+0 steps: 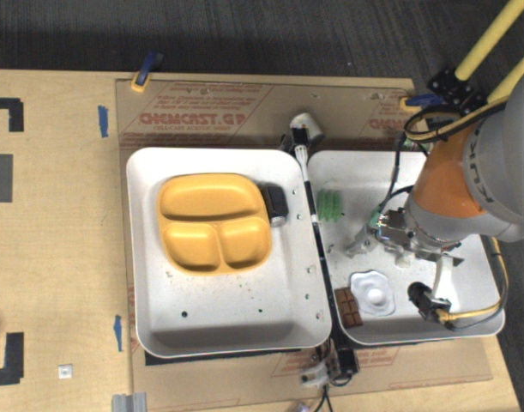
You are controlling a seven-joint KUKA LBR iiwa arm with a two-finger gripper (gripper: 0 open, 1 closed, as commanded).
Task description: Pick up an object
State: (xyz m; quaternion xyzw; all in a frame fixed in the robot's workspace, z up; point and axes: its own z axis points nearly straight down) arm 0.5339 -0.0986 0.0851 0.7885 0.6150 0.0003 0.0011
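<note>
At the bottom of the frame, in the right bin (493, 269), a brown block (348, 307) lies at the lower left corner, with a white cup-like piece (372, 292) just beside it. The end effector (390, 234) hangs low over the middle of this bin; how wide it stands cannot be told. A green object (329, 205) lies further up, near the left wall. A good grasp probably needs a straight descent onto one separate piece. The yellow tray (214, 221) fills the left bin (150, 316).

The grey arm (502, 178) is reaching in from the right edge of the frame, its orange band (446, 187) sitting at right of centre. Below the band, the wrist is pointing down and left, with the gripper (364, 243) hanging at centre right.
</note>
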